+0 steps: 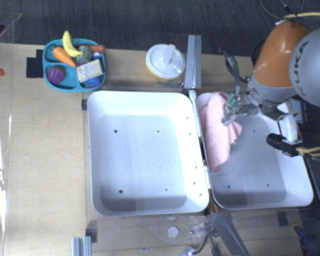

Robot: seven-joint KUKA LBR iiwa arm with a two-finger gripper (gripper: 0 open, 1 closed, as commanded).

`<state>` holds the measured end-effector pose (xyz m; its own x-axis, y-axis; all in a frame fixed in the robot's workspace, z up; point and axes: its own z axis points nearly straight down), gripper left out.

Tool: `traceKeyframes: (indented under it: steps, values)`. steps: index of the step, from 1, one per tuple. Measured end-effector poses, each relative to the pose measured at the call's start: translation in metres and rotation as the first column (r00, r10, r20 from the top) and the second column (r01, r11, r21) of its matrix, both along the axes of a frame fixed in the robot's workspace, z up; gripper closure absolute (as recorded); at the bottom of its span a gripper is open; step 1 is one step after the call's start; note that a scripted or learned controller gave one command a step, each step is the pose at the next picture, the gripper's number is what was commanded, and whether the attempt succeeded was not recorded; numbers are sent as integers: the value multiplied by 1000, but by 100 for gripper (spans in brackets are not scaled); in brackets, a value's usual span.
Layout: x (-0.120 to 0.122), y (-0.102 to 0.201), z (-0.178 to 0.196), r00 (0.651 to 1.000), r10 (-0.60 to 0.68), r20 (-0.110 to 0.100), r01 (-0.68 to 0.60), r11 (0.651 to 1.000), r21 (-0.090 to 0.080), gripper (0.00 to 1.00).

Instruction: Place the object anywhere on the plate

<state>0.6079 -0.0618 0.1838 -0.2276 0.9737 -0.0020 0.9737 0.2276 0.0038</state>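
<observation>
Arm (296,57): reaches in from the right, grey links, orange band bulging above the wrist.
Wrist: angled down and to the left.
Gripper (233,111): low over the right side, its tip pointing left.

Colours: both bins, left (144,153) and right (266,180), are white. The cloth (216,132) is pale pink. The arm (304,52) is grey with an orange band. The plate (74,65) is blue, holding a yellow banana (69,44) and an orange carrot (63,56). The bench (37,159) is light wood.
</observation>
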Motion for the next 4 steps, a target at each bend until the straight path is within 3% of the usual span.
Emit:
traceKeyframes:
  steps: [1, 2, 3, 4]
  values:
    - [3, 1, 40, 1000, 8, 2, -8, 1000, 0, 100]
    - [-8, 53, 44, 916, 401, 0, -401, 916, -1, 100]
    - [-10, 105, 53, 686, 727, 2, -727, 686, -3, 100]
    - [-12, 160, 58, 349, 937, 2, -937, 349, -5, 100]
